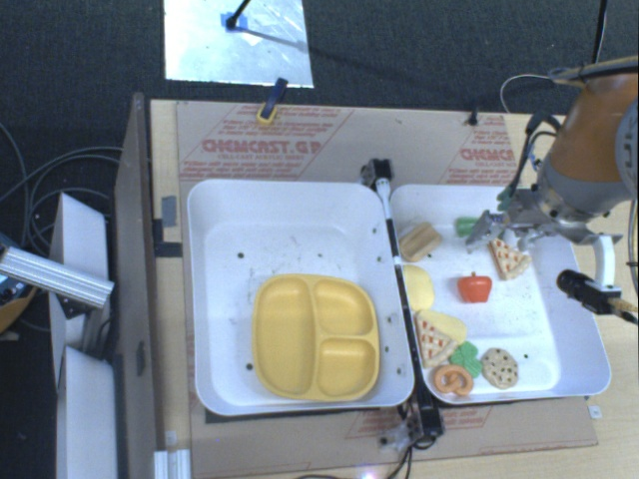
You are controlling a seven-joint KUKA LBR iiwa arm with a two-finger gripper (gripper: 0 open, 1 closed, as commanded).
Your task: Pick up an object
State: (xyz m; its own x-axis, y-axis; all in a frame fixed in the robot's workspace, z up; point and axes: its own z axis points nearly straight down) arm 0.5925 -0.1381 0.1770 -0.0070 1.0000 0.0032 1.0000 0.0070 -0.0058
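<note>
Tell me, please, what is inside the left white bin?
Inside the left bin lies a yellow tray with three compartments. Nothing shows in those compartments. The tray covers the bin floor under it, so what lies beneath cannot be seen.

Bench had a cardboard sheet [300, 138] with red print under both white bins [215, 267], a yellow clip [268, 114] at its far edge, a shiny foil square [235, 28] on dark carpet beyond it, and loose black cables [40, 183] at left.
</note>
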